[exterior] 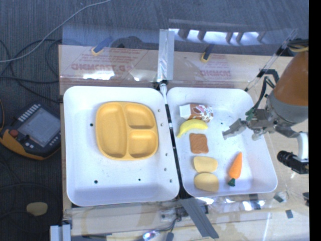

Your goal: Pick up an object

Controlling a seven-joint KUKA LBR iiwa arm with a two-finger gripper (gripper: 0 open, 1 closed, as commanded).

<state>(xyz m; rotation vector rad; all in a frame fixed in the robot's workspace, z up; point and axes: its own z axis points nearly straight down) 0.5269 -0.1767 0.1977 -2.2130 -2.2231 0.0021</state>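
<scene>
Grey carpet lies all around, with thin cables on it and a small control box [31, 129] off to one side. On the bench [120, 64] sit two white bins next to each other. One bin [80, 185] holds a yellow tray [126, 130] with three sections and nothing else.

All the small things are in the other bin [261, 179]. From the far end to the near end there is a wrapped snack [201, 112], a banana [192, 127], a brown cracker [199, 143] and two pale yellow lumps [205, 163] [206, 181]. They make a line close to the wall between the bins. A carrot [234, 166] lies by itself, nearer the arm, with its green end pointing to the near edge of the bin.

The arm [293, 92] comes in from the side of that bin. Its pincer [235, 128] hangs over a bare white spot, and I see nothing between its tips. I cannot tell how wide it stands, because it looks small and blurry from here.

I think the carrot is the easiest thing to go for. It lies just beside the pincer, toward the near edge of the bin. It is long and thin and runs from far to near, so the pincer should squeeze across its skinny middle. Nothing seems to be in the way, since the carrot lies apart from the other things. The cracker and banana lie further off, toward the middle wall.
</scene>
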